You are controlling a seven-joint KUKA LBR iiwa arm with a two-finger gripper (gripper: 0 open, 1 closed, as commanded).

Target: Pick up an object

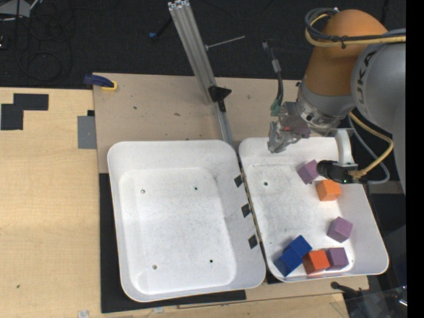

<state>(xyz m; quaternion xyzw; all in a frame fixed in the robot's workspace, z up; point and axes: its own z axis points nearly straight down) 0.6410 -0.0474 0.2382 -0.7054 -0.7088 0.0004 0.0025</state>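
My gripper (281, 140) hangs over the far end of the right bin (285, 204), pointing down, with nothing visible between its fingers. Several blocks lie in that bin. A purple block (307, 171) and an orange block (328, 190) sit to the right of and nearer than the gripper. Another purple block (340, 228) lies further toward the front. At the front edge a blue block (293, 254), an orange block (317, 261) and a purple block (336, 258) sit close together.
The left bin (126, 177) adjoins the right one, joined by black clips (244, 209). A slanted aluminium bar (196, 52) rises behind the bins. The orange-banded arm (341, 52) fills the upper right.
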